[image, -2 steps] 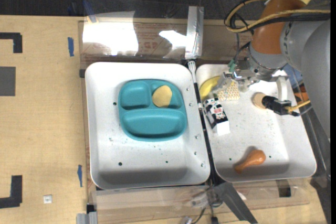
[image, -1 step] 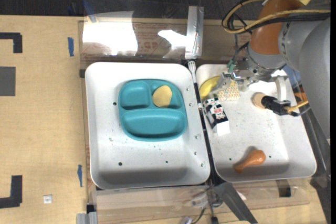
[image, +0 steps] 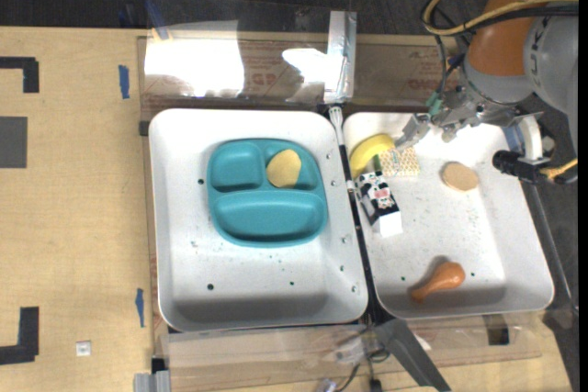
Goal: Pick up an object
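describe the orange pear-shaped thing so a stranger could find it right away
Start at the right white bin, the one the arm reaches over. Near its front edge lies the orange pear-shaped object, alone. Its narrow neck and deep orange set it apart from the pale tan round piece further back.

A robotics lab, by the look of it: left of the gripper (image: 424,126), two white bins (image: 175,225) sit on a plywood bench (image: 64,197) marked with black and blue tape, while looped cables (image: 450,5) hang above the grey arm (image: 524,41).
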You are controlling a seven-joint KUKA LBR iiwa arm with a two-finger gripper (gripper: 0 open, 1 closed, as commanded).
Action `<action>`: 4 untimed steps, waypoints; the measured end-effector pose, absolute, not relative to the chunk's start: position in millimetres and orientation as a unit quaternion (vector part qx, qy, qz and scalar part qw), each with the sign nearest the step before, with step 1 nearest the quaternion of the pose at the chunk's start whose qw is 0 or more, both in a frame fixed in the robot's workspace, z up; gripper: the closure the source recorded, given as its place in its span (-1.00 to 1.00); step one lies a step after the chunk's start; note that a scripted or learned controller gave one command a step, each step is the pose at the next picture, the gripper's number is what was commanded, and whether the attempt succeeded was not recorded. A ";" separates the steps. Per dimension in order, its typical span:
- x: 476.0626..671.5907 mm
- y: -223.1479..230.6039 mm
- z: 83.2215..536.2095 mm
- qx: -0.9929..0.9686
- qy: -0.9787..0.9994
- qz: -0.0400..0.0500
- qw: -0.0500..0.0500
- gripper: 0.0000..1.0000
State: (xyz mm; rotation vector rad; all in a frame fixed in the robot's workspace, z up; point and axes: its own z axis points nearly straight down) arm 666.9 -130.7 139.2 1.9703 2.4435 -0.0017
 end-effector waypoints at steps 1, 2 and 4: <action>660.7 -142.2 167.9 0.661 0.750 -0.001 0.000 -1.00; 668.7 -117.3 99.5 0.671 0.742 0.002 0.003 -1.00; 671.4 -106.2 105.7 0.655 0.756 0.002 0.008 1.00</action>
